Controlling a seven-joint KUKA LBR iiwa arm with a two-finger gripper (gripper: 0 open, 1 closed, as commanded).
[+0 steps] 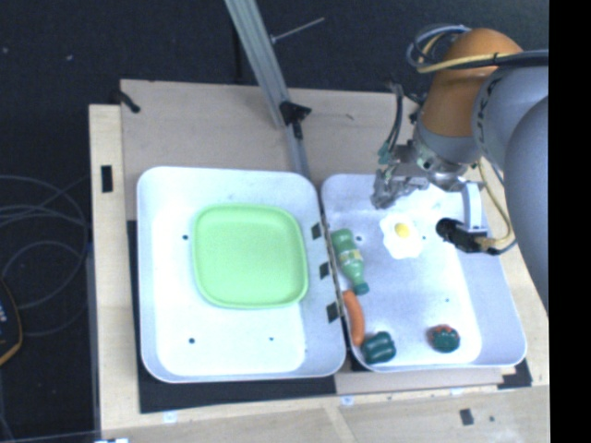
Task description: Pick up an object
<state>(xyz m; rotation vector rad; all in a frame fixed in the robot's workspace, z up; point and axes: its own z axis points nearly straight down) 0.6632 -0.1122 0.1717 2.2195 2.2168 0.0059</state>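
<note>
Jaws (388,192) hang over the far left corner of the right bin (480,340), close to its rear rim; whether they stand apart or together cannot be told from this slant. Just beside them, toward the near side, a fried egg toy (403,236) lies on the bin floor. Along the bin's left wall lie a green bottle (349,258), an orange carrot (355,314) and a dark green piece (379,346); a red-and-green piece (444,338) sits near the front. Bare floor lies in the middle. The left bin (157,275) holds a green plate (249,255), on the counter (111,210).
</note>
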